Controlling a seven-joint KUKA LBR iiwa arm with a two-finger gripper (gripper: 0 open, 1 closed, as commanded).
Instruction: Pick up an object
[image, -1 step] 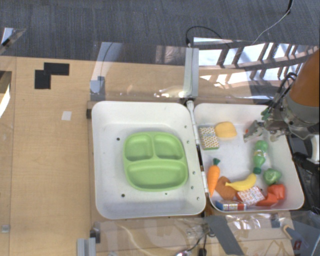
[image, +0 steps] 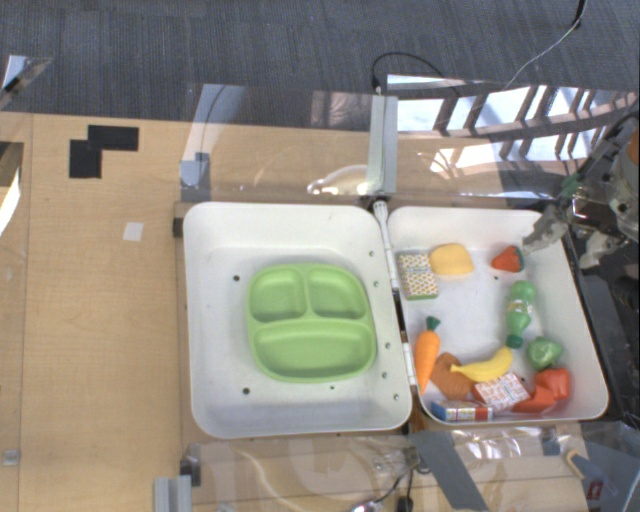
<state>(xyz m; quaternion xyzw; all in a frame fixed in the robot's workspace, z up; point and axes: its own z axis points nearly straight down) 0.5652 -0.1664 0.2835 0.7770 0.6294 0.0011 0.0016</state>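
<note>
The right bin (image: 590, 330) holds several toy foods. Among them are a red strawberry (image: 507, 259), a yellow piece (image: 451, 260), a checked packet (image: 417, 274), a green bottle (image: 519, 308), a green pepper (image: 544, 352), a carrot (image: 427, 352), a banana (image: 483, 366) and a red piece (image: 550, 388). My gripper (image: 567, 247) hangs over the bin's far right corner, just right of the strawberry. It is open, its two fingers spread apart with nothing between them.
The left bin (image: 215, 300) carries a green divided plate (image: 311, 322). A metal divider post (image: 382, 150) stands behind the seam between the bins. A brown piece (image: 450, 378) and a small printed box (image: 503, 392) crowd the right bin's near edge.
</note>
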